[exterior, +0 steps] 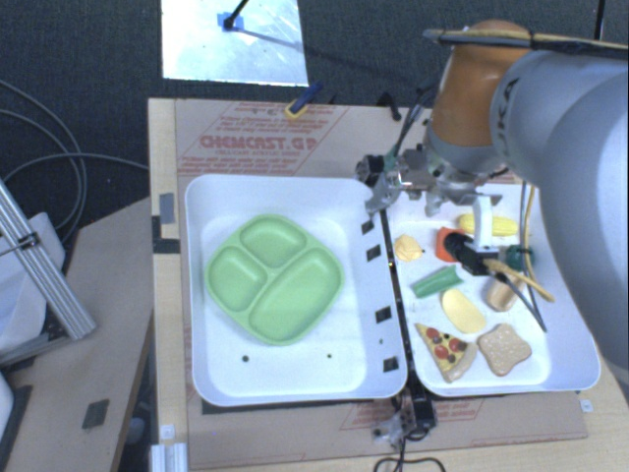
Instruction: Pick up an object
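In the right half of the frame the gripper (pixel 439 197) hung over the upper end of the right bin (pixel 578 370), presumably because the things to pick lay there: a pizza slice (pixel 444 347), toast (pixel 504 348), a green pod (pixel 435 281) and what looked like corn (pixel 501 227). The arm's bulk hid that bin's upper right corner, and I could not tell whether the gripper was spread or pressed together. A green plate (pixel 275 278) lay in the left bin (pixel 211 386).

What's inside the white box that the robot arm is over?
Toy food: a pizza slice, toast, a yellow oval piece, a green piece, corn and something red. The arm covers the bin at its far right, so anything there is hidden.
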`<state>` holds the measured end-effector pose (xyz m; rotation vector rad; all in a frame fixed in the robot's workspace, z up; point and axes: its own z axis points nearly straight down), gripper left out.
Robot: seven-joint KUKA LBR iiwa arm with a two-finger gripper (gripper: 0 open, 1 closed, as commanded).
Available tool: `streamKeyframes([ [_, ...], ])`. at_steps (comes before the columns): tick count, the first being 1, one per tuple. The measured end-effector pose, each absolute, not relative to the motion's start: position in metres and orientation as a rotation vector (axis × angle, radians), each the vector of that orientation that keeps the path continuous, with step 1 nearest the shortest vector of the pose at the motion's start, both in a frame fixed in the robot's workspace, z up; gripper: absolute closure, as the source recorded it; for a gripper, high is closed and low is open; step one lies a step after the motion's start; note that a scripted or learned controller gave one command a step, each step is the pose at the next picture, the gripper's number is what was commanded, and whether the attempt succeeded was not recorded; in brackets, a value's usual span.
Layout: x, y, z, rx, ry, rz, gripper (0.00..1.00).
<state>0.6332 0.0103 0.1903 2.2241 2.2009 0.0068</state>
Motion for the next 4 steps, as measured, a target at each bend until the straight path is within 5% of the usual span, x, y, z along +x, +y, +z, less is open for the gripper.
streamKeyframes([
  [1,0.654,0.06,0.185,2.212,2.228,0.006,0.0],
  [2,0.654,0.058,0.196,2.21,2.227,0.007,1.0],
  [3,0.617,0.138,0.198,2.211,2.235,0.004,1.0],
  [4,0.537,0.135,0.192,2.224,2.226,-0.006,1.0],
])
